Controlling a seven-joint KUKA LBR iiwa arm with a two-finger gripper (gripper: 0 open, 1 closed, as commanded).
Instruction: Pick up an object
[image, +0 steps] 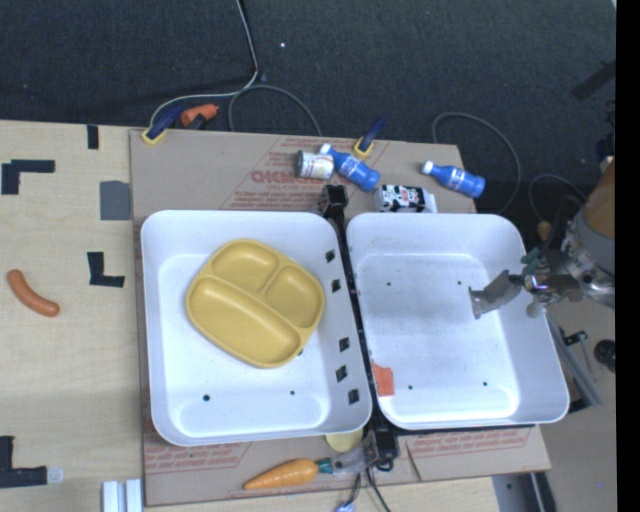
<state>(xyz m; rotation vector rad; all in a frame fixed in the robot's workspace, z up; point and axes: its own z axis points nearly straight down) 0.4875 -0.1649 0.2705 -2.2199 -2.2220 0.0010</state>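
Yellow tray (256, 302) in left bin | fingers (497, 291) over right bin, well apart | grip state unclear

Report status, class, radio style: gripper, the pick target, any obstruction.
Gripper over right bin, near its right wall. Yellow divided plate lies in left bin, untouched. Divider between bins stands between them.

Even, moderately bright overhead light, white bins (160, 300) slightly washed out, soft shadows, mild blur, dim dark background
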